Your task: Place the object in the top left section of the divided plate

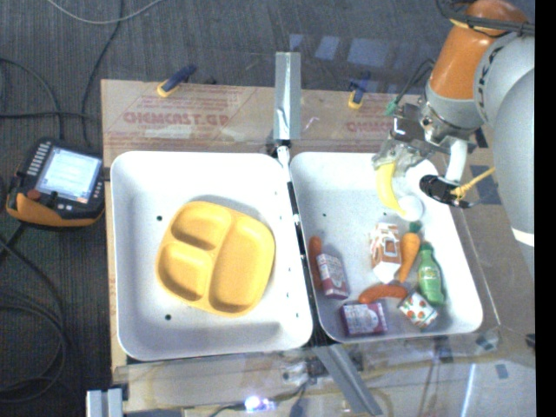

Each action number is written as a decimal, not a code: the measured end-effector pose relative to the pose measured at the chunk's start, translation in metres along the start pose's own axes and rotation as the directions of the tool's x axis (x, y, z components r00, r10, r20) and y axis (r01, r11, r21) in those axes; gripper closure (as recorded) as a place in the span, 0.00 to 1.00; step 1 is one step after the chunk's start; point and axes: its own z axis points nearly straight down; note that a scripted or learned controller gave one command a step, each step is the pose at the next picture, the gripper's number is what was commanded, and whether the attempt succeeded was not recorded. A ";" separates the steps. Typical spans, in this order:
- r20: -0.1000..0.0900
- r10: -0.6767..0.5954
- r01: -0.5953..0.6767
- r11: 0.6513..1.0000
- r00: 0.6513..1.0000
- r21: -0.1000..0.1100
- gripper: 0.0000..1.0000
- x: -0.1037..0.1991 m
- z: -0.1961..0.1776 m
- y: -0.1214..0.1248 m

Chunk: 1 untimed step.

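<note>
A yellow divided plate (217,259) lies in the middle of the left bin (130,233), with two small sections on its left side and a large one on its right. My gripper (393,159) hangs over the upper right part of the right bin (339,189). It is shut on a yellow banana (386,188), which hangs down from the fingers. A white round piece (408,205) sits just under and right of the banana. The plate is far to the left of the gripper, across the wall between the bins.
The right bin's lower half holds a red bottle (328,270), a snack packet (385,241), a carrot (408,257), a green bottle (429,276), a purple box (363,318) and a small carton (419,311). A teach pendant (56,181) lies left of the bench.
</note>
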 end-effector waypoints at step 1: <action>-0.006 -0.281 0.281 0.960 0.960 -0.001 1.00 0.048 -0.097 -0.119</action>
